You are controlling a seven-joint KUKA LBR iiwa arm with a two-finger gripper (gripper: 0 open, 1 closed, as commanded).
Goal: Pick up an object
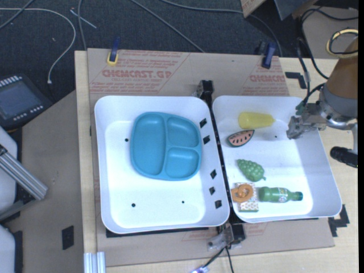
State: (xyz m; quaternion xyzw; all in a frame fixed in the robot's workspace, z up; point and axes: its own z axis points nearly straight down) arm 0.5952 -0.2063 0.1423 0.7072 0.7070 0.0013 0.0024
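The right bin [321, 152] contains five objects: one yellow toy pepper [255, 120] near its far edge, one watermelon slice [240, 138] just below it, one green grape bunch [251, 169] at centre, one orange-and-white round toy [244, 195] and one green bottle [278, 195] lying along its near edge. The left bin [108, 152] holds one blue sectioned plate [166, 146]. The gripper [296, 127] sits over the right bin's far right corner, grasping nothing; finger state cannot be determined. Both bins rest on a cardboard sheet [170, 73] on the bench; cables [57, 16] cross the dark floor beyond.
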